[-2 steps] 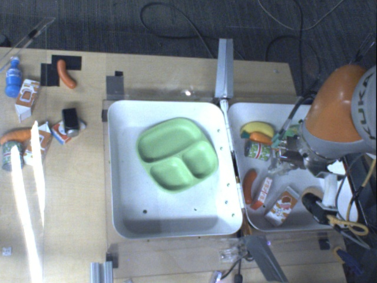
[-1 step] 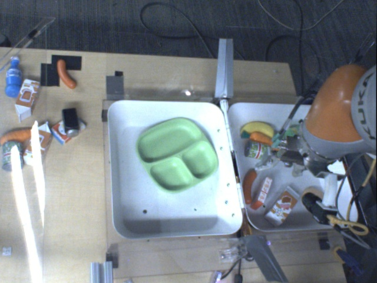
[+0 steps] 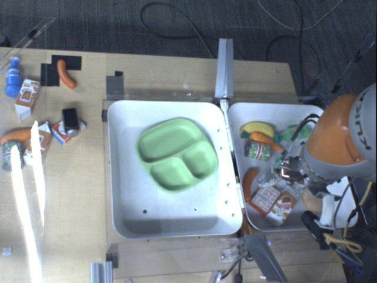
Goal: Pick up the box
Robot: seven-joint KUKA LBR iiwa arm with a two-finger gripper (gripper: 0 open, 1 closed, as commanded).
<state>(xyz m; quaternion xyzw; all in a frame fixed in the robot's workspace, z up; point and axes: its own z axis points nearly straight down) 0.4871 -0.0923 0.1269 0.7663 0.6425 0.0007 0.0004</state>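
The box (image 3: 272, 201) is a small red and white carton lying flat near the front of the right bin (image 3: 235, 158). My gripper (image 3: 287, 172) hangs over the middle of that bin, just above and slightly right of the box. The grey and orange arm covers the bin's right part. Nothing is visibly held.
Beside the box lie a red sausage (image 3: 250, 181), a small can (image 3: 257, 151), a carrot (image 3: 263, 138), a banana (image 3: 257, 127) and a green item (image 3: 288, 134). A green divided plate (image 3: 177, 153) sits in the left bin (image 3: 123, 175). Loose toy foods lie on the bench at left.
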